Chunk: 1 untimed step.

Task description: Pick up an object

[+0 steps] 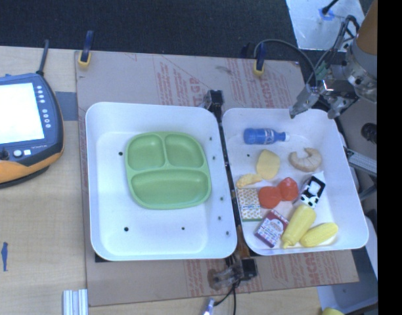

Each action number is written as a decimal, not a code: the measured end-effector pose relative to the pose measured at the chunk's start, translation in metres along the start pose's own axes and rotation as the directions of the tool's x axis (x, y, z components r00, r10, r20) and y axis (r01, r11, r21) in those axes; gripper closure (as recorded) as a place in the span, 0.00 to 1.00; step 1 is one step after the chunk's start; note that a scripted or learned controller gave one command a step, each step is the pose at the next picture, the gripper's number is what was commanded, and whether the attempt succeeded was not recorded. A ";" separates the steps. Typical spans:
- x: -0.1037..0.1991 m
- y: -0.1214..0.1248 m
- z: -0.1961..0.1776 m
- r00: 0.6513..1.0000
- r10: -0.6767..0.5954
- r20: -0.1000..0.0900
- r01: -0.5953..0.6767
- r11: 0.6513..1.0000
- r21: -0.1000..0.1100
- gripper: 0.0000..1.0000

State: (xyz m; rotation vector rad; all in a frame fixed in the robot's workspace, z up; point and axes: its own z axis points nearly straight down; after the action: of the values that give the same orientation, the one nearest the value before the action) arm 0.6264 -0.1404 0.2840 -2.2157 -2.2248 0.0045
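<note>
Here, a blue bottle (265, 136) — white-capped, lying sideways.

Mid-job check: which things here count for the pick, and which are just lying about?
For the pick: gripper; right bin holding blue bottle, corn cobs, tomato pieces, red packet.

Lying about: green divided plate in left bin; handheld pendant.

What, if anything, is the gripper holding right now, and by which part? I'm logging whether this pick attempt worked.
Nothing is held. The gripper hangs open over the far rim of the right bin, with no object between its fingers; the blue bottle lies apart from it.
</note>
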 end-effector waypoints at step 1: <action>0.063 0.007 0.093 1.000 -0.002 0.000 0.002 1.000 0.003 0.00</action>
State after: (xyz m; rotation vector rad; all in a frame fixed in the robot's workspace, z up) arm 0.6328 -0.0776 0.1906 -2.2120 -2.2260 0.0079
